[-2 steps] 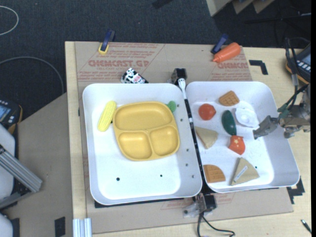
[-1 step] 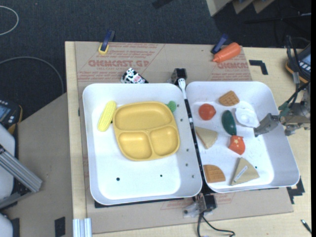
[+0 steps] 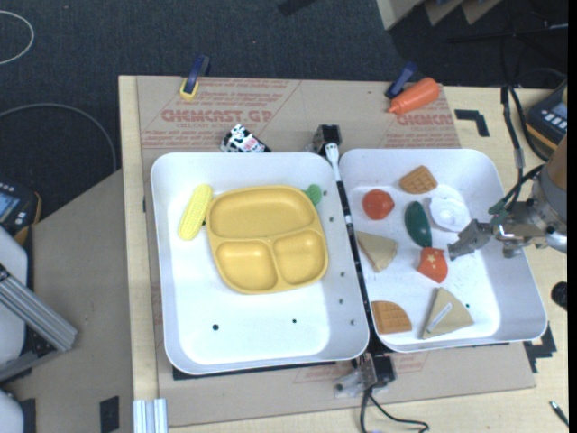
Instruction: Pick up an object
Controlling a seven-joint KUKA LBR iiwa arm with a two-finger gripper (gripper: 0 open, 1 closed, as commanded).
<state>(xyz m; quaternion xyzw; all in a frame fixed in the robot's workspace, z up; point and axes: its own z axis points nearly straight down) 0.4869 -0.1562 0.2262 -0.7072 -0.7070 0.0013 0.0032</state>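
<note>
The right bin (image 3: 505,269) holds several toy foods: a red tomato (image 3: 379,204), a round cracker (image 3: 417,179), a white piece (image 3: 448,212), a dark green pod (image 3: 417,223), a small red fruit (image 3: 433,263), a tan wedge (image 3: 377,251), a waffle (image 3: 391,316) and a sandwich wedge (image 3: 446,314). My gripper (image 3: 469,239) hangs low over the right side of this bin. It sits just right of the red fruit and below the white piece. Nothing is visibly held.
The left bin (image 3: 243,332) carries a yellow divided plate (image 3: 266,237), a corn cob (image 3: 194,211) and a green piece (image 3: 313,193). Behind the bins, a toy carrot (image 3: 415,96), a cow figure (image 3: 242,140) and a clamp (image 3: 191,79) lie on the board.
</note>
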